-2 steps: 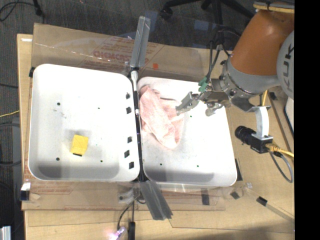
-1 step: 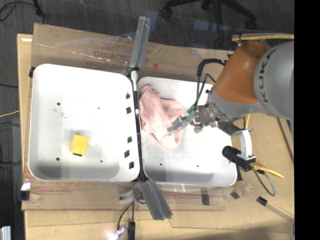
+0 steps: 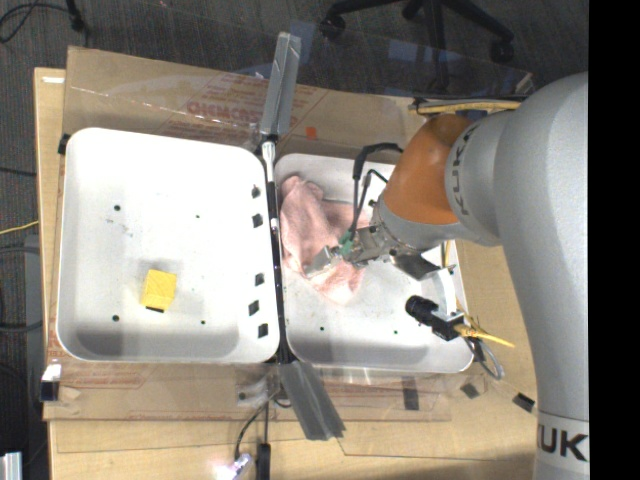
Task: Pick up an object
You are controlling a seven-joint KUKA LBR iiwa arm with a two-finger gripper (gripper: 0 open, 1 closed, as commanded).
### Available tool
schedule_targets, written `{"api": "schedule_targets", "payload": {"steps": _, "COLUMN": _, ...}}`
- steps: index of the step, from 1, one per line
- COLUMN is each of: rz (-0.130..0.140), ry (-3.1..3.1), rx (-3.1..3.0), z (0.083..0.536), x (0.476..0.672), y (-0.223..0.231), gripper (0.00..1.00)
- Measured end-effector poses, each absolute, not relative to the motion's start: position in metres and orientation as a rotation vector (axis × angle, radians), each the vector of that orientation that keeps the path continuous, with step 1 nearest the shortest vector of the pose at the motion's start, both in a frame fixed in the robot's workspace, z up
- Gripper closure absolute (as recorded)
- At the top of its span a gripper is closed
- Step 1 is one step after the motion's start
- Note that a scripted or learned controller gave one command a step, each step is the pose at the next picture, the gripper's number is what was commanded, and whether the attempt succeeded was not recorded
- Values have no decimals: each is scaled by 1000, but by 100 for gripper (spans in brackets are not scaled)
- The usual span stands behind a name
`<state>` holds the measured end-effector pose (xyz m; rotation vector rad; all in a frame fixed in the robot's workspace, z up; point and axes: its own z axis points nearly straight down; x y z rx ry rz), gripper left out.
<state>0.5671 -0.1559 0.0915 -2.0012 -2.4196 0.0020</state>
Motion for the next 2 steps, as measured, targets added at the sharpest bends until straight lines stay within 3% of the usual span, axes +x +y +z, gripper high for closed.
{"api": "schedule_targets", "payload": {"steps": 1, "rz": 5, "ry": -2424, "rx": -1994, "z": 101, "x": 567, "y": -156, "gripper": 100}}
{"api": "schedule_targets", "payload": {"steps": 2, "rz": 1, "ry": -2399, "rx": -2027, "z": 233, "x": 607, "y": -100, "gripper": 100}}
